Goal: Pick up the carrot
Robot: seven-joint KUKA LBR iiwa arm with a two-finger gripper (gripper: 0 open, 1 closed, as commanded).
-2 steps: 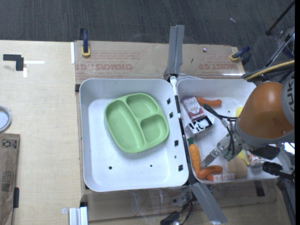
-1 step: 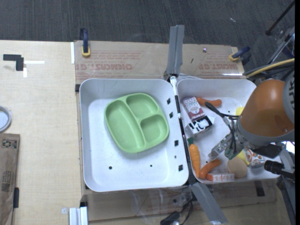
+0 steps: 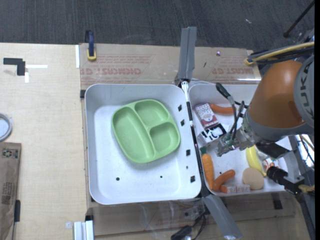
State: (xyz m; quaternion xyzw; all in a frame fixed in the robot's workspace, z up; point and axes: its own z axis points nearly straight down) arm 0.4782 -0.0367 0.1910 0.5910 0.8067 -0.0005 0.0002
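**Carrot waits against the right bin's left wall, gripper close above it**

From where I stand, the carrot (image 3: 207,167) lies in the lower left corner of the right bin (image 3: 240,192), running roughly up and down the frame, pressed close to the bin's left wall. Just right of its lower end sits a sausage (image 3: 224,176), lying at a slant and nearly touching it. A second sausage (image 3: 221,108) lies near the top of that bin, with a small printed packet (image 3: 205,114) beside it. A banana (image 3: 253,158) and an egg-like beige ball (image 3: 253,178) sit toward the lower right.

The gripper (image 3: 223,146) hangs just above and to the right of the carrot's upper end; whether it is spread or closed I cannot tell at this angle.

The left bin (image 3: 95,134) holds a green divided plate (image 3: 145,130).

The carrot looks like a toy: light, stiff and smooth, so likely slippery. I would judge the thicker upper half the best hold, pinched across its width, though the wall close by leaves little room for one side.
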